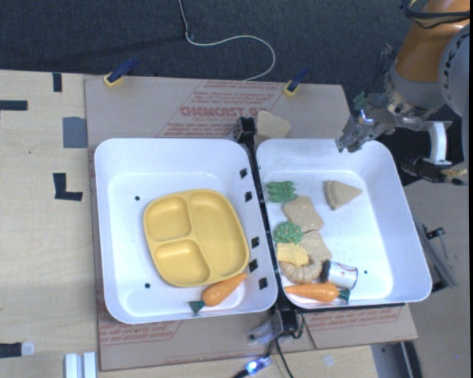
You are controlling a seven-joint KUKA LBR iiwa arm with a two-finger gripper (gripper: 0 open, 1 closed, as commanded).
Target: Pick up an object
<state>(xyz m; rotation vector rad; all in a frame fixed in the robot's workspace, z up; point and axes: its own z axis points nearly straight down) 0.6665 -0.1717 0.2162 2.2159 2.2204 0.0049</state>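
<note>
My gripper [351, 138] hangs above the far right rim of the right bin [400, 211], well above the objects. Nothing shows between its fingertips. In that bin lie a tan wedge [341, 193], a green leafy piece [281, 190], a tan bread slice [303, 213], a broccoli piece [288, 232], a yellow piece [292, 253], a curled beige piece [299, 272], a small metal can [341, 276] and an orange carrot [312, 293]. The left bin [118, 211] holds a yellow divided plate [195, 235] and a second carrot [222, 290].
A tan piece [272, 124] lies on the cardboard just behind the bins. Blue-and-yellow clamps [121, 72] hold the cardboard at the back. A white cable [221, 42] runs over the dark backdrop. The arm's orange band [426, 42] fills the upper right corner.
</note>
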